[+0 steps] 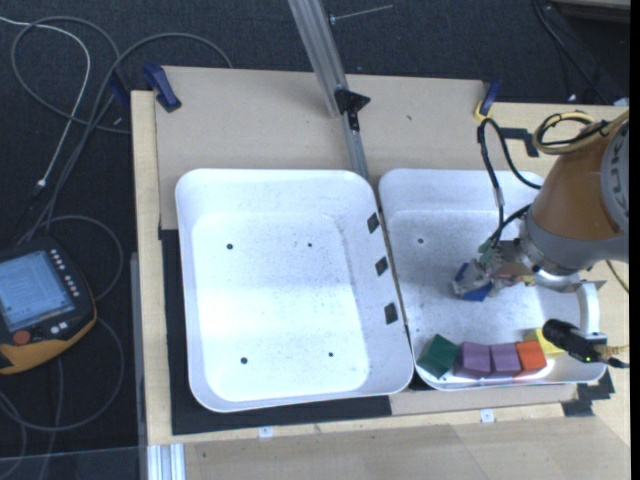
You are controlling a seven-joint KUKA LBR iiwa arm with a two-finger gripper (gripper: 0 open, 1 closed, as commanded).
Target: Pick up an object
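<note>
The gripper (478, 278) is low in the right bin (430, 218), about the middle of its floor, on the arm (580, 208) that comes in from the right. At its tip lies a small blue piece (472, 290), blue with some grey on it. Its shape is too blurred to make out. It sits on or just above the bin floor, touching or just beside the gripper. I cannot tell whether the gripper is wide, narrow or clamped on the piece.

Along the bin's near wall stands a row of blocks, side by side and touching. From the left they are a green block (437, 353), tilted into the corner, then two purple blocks (478, 358) and an orange block (530, 356). What may be a yellow one peeks out just behind the orange. The row is well apart from the blue piece.

The left bin (270, 268) is white and speckled like the right. The two bins touch along their inner walls, where three black clips (381, 265) sit. Both rest on a black mat (185, 408) on a tan bench (260, 118). Blue clamps (160, 86) hold the bench's far corners. A metal rail (315, 33) slants down from above to the gap between the bins.

The floor is dark carpet (80, 418). On it, left of the bench, lie a teach pendant (40, 303) and loops of cable (60, 48).
</note>
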